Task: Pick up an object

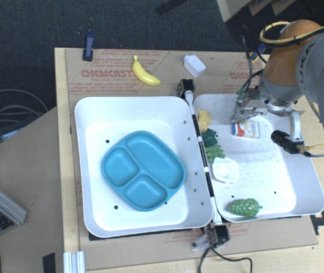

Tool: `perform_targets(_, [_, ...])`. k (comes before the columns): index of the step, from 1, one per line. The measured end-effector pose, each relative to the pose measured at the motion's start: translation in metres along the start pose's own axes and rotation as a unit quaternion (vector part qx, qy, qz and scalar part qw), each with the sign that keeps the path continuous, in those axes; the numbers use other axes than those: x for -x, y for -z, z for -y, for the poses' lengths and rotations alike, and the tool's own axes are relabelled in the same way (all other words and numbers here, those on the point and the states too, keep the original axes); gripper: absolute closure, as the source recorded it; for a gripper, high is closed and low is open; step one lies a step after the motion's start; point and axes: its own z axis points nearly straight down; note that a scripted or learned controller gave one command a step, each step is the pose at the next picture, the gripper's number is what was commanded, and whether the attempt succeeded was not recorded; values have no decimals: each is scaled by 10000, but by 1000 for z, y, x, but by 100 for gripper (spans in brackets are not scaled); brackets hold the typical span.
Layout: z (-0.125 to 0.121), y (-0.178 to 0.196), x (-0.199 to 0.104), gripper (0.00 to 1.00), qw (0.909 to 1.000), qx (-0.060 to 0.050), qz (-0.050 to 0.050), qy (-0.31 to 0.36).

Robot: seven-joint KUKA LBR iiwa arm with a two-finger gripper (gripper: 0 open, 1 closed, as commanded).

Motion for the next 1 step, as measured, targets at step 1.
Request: perform_targets(1, [0, 0, 0, 0, 10000, -5, -1, 0])
